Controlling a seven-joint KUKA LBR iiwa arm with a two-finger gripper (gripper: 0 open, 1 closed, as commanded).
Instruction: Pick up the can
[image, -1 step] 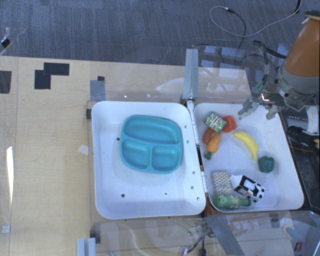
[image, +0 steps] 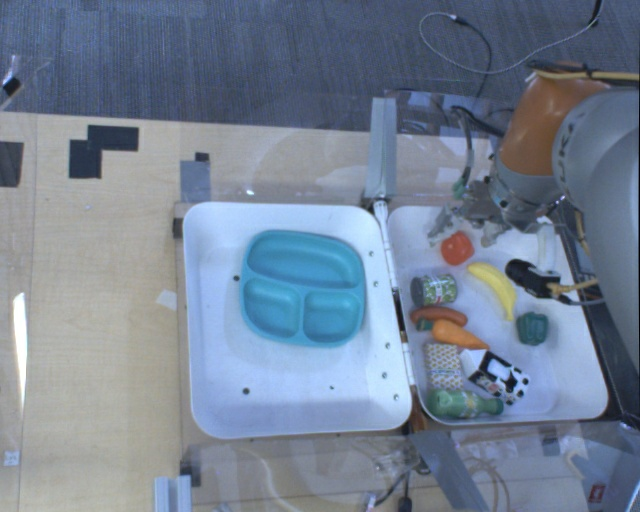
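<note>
Spread empty, the two-finger gripper (image: 466, 222) is hovering over a red tomato-like piece (image: 457, 248); next, it probably needs shifting toward the green-labelled metal can (image: 435, 290).

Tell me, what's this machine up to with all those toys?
The grey arm's hand hangs over the far end of the right bin, just above a small red tomato. It holds nothing yet. The can it is meant to pick up lies on its side a little nearer, beside a banana, a carrot and other toy food. The left bin has a blue divided plate.
</note>
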